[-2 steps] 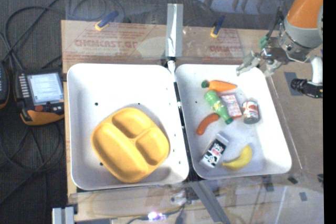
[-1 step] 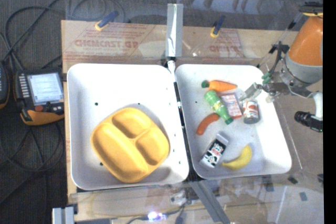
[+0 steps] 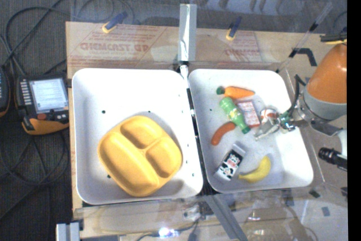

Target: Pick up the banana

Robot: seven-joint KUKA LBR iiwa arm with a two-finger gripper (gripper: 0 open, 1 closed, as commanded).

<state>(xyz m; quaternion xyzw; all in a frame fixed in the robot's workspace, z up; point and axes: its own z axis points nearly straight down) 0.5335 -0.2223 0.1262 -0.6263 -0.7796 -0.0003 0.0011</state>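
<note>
Banana [image 3: 256,170] lying left-right, ends curving upward; gripper [image 3: 269,128] state unclear, well above it.

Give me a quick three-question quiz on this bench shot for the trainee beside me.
1. True or false: the banana lies in the same bin as the yellow tray.
2. Which thing lies closest to the banana? A) the carrot B) the green bottle C) the black and white carton
3. Fill in: the claw is above the ____ bin, clear of the banana.

Key
1. False. The banana is at the near edge of the right bin; the tray sits in the left bin.
2. C. The carton lies just left of the banana.
3. Right.
</note>
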